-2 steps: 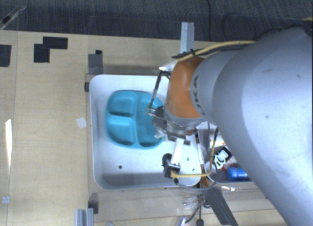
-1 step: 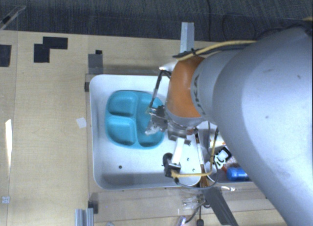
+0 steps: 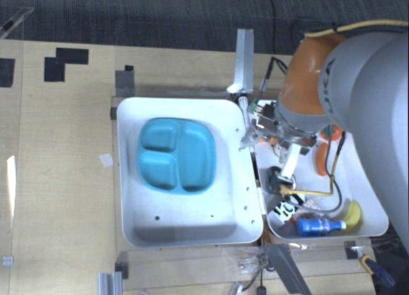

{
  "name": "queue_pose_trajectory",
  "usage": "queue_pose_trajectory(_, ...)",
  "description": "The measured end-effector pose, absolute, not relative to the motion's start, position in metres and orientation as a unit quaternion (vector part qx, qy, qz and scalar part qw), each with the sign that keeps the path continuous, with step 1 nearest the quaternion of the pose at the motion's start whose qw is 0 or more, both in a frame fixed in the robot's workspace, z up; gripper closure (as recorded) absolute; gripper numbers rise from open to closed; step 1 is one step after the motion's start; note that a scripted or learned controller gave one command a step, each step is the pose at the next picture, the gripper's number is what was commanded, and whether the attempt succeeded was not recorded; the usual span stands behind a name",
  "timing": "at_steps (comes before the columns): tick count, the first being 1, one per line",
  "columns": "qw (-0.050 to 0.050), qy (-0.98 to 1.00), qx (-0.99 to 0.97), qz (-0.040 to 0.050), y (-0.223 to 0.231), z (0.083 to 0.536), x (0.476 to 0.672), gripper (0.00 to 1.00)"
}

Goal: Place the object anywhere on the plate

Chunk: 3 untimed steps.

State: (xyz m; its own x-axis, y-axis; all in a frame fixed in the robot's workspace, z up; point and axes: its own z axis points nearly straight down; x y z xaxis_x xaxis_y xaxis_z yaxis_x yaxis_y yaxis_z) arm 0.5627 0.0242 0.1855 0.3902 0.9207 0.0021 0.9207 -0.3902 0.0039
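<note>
A pale wooden bench [image 3: 64,159] carries two shallow white bins side by side, with dark carpet beyond. The left bin [image 3: 185,226] holds a blue three-compartment plate [image 3: 192,159] lying flat, with nothing on it. The gripper [image 3: 257,129] hangs over the divide between the bins, at the near edge of the right bin [image 3: 377,223]. Whether it is open or closed cannot be told, and no object is seen in its grasp.

The candidate objects all lie in the right bin, toward the view's lower right of the gripper:
- a blue bottle [image 3: 319,226] on its side, long axis across the view;
- a yellow curved item [image 3: 351,214] touching the bottle;
- a small black-and-white item [image 3: 284,209];
- an orange elongated item [image 3: 323,153] beside the wrist.

The plate lies to the view's left of the gripper, so a pick likely precedes the transfer.
</note>
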Motion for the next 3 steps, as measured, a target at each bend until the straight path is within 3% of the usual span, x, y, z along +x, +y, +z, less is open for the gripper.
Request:
queue_pose_trajectory(1,0.002,0.554,0.833,0.0038,0.025,0.196,0.564,1.0)
queue_pose_trajectory(2,0.001,0.558,0.83,0.0017,-0.021,0.223,0.49,1.0)
queue_pose_trajectory(3,0.0,0.48,0.877,0.0007,0.052,0.21,0.544,1.0)
